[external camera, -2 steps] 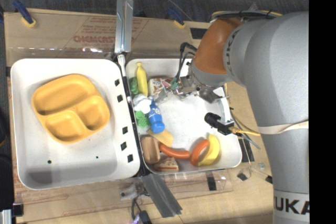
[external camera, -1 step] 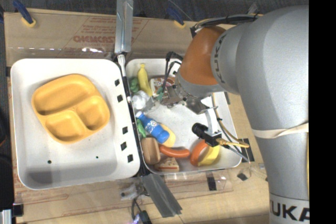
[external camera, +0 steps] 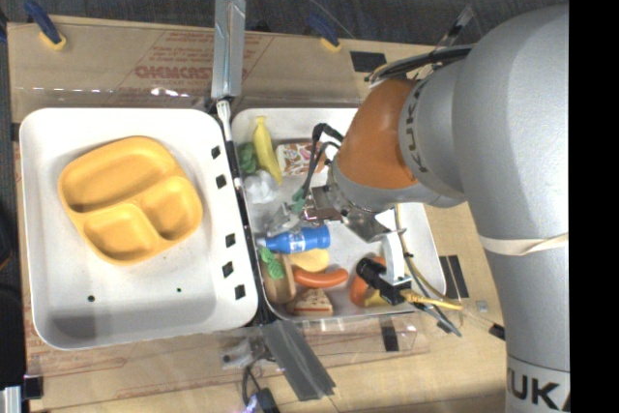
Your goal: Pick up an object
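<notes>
The left bin [external camera: 39, 208] is taken up across its middle by a yellow sectioned tray [external camera: 131, 198], with bare floor left along its near edge. The right bin [external camera: 247, 126] is crowded: a banana [external camera: 265, 148] near the far left corner, a blue bottle [external camera: 300, 240] at the centre, a sausage [external camera: 321, 279] toward the near edge. The arm [external camera: 455, 131] is bent over the right bin, and the gripper [external camera: 324, 208] is lowered just above the bottle. Whether it is grasping anything cannot be told.
</notes>
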`<action>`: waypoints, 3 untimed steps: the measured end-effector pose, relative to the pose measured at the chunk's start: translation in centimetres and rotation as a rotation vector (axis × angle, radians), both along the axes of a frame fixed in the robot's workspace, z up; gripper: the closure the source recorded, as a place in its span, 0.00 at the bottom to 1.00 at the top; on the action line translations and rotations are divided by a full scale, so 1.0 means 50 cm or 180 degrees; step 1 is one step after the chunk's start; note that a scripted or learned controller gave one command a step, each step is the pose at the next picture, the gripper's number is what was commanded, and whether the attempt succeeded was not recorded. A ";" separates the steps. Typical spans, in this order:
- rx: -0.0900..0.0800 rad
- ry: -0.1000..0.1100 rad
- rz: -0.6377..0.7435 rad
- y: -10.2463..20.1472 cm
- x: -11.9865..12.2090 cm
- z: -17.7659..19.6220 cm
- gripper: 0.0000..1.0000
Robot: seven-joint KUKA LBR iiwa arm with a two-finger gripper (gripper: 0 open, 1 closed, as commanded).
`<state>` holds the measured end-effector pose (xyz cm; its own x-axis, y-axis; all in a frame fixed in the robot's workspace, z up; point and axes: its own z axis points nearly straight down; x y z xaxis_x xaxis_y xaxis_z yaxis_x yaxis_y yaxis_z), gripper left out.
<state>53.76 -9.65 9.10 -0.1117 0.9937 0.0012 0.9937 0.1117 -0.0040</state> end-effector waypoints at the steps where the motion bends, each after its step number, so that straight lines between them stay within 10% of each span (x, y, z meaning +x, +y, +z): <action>1: -0.0004 -0.0001 -0.1081 0.006 0.076 0.000 0.00; 2: -0.0007 -0.0003 -0.1750 -0.019 0.216 0.000 0.00; 3: -0.0002 0.0014 -0.1366 0.005 0.214 0.000 0.00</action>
